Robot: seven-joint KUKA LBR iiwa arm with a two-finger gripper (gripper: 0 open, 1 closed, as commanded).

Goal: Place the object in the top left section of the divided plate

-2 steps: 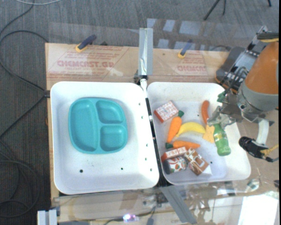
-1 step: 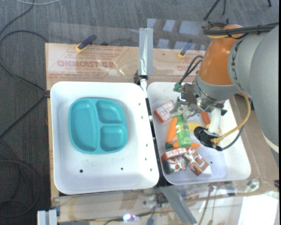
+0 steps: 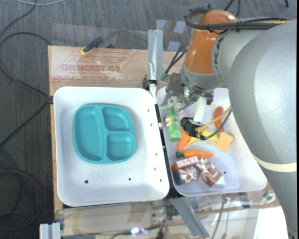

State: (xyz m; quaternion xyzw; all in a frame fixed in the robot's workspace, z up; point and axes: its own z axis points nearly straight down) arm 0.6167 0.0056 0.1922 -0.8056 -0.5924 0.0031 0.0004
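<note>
A teal divided plate (image 3: 104, 133) lies in the left white bin (image 3: 70, 183), with one long section on its left and two smaller ones on its right; all three sections hold nothing. My gripper (image 3: 173, 105) reaches down into the far left corner of the right bin (image 3: 244, 176). It hangs just above a green bottle-shaped toy (image 3: 173, 129) that lies along that bin's left wall. I cannot see anything between the fingers.
The right bin also holds an orange carrot (image 3: 195, 154), another orange piece (image 3: 219, 117), a yellow cracker (image 3: 224, 142) and red-and-white cartons (image 3: 198, 173). The big grey arm (image 3: 259, 83) covers that bin's right side. A cardboard sheet (image 3: 99, 66) lies behind the left bin.
</note>
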